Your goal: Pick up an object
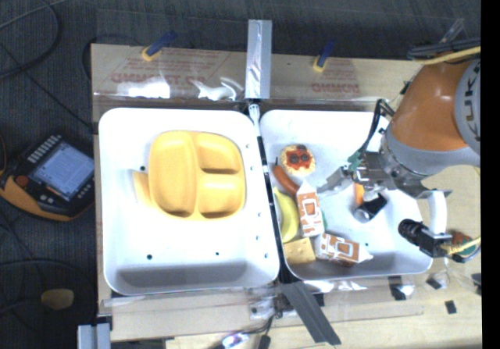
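In the right bin (391, 125) lie several items along its left side: a round piece with an orange face (298, 158), a red sausage shape (284, 177), a yellow-green banana (287, 215), a white and orange carton (309, 211), a second carton (341, 247) and a tan block (295, 251). My gripper (364, 197) hangs low over the middle of this bin, right of the cartons. A small orange bit (358, 193) shows at the gripper, and I cannot make out what it is.
The left bin (117, 261) holds a yellow divided plate (195, 172). The ridge where the two bins meet (266, 199) runs just left of the items. The arm's orange band (437, 109) looms over the right bin's right side. Cables and a handheld unit (55, 176) lie off the bench.
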`<state>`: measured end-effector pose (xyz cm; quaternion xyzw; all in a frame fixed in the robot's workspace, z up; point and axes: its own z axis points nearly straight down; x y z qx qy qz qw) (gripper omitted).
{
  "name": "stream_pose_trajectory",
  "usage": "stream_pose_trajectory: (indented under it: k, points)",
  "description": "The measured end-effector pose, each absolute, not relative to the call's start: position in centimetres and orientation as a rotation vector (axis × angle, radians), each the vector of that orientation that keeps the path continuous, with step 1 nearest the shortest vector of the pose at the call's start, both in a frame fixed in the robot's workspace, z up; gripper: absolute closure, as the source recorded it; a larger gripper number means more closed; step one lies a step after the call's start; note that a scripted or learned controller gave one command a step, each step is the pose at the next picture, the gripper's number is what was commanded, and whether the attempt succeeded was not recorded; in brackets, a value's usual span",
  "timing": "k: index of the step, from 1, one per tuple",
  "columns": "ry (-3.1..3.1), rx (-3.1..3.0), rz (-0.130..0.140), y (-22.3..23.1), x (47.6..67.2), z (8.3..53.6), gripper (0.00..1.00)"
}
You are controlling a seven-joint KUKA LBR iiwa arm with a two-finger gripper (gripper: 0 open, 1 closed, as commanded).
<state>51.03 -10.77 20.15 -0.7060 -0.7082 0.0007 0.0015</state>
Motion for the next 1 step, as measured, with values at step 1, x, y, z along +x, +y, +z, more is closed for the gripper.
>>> stream_pose_trajectory:
  k: [1]
  points:
    - [-2.296,-2.146,-0.002,-9.74,54.02,9.48,0.00]
